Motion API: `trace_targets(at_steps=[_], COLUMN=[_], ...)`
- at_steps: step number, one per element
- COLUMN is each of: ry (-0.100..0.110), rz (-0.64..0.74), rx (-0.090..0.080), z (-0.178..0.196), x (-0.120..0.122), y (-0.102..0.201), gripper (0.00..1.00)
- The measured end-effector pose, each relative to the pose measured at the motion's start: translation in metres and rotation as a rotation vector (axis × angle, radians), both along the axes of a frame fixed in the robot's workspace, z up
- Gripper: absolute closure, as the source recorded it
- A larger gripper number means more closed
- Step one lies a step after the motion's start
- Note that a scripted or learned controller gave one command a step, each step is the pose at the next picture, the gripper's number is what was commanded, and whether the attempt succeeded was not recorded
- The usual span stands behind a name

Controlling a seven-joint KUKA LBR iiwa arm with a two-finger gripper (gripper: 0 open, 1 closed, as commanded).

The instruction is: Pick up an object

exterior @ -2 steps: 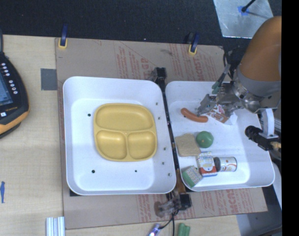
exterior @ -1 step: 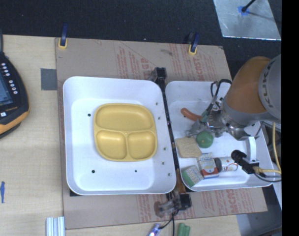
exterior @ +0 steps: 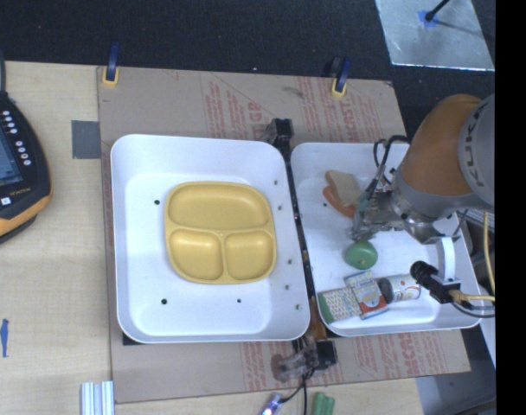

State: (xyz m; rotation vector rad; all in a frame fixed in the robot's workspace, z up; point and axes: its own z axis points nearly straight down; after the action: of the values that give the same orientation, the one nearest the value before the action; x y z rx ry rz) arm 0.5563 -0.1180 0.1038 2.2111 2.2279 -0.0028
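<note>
The table (exterior: 47,318) was pale wood, and a sheet of brown cardboard (exterior: 246,102) with faint red print lay across it, pinned at its far edge by two clamps with blue handles (exterior: 112,66). Beyond the table the floor was dark, with a pale grey patch (exterior: 432,20) at the upper right.

On the cardboard sat two shallow white bins side by side. The left bin (exterior: 142,309) held a yellow divided plate (exterior: 220,230) near its middle. Left of that bin, a grey square of tape (exterior: 85,138) was stuck to the table, and farther left lay a black and orange control pendant (exterior: 12,175).

The right bin (exterior: 311,175) carried the loose things. A green ball (exterior: 362,254) lay near the bin's middle. Beyond it, toward the bin's far left, was an orange and tan object (exterior: 339,190). Along the bin's near edge lay a printed packet (exterior: 339,303) and a small tube (exterior: 400,291), close together.

The arm (exterior: 440,158), grey with an orange band, reached over the right bin from the right. The gripper (exterior: 367,223) hung just above the green ball; whether it was open, closed or touching the ball could not be told, and nothing was visibly held in it.
</note>
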Motion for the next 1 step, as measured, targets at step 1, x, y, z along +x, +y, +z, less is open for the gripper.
trace_targets(at_steps=[1], ry=[0.0], rz=[-0.001], rx=[0.0], z=[-0.0001], x=[0.0], y=[0.0], gripper=[0.0])
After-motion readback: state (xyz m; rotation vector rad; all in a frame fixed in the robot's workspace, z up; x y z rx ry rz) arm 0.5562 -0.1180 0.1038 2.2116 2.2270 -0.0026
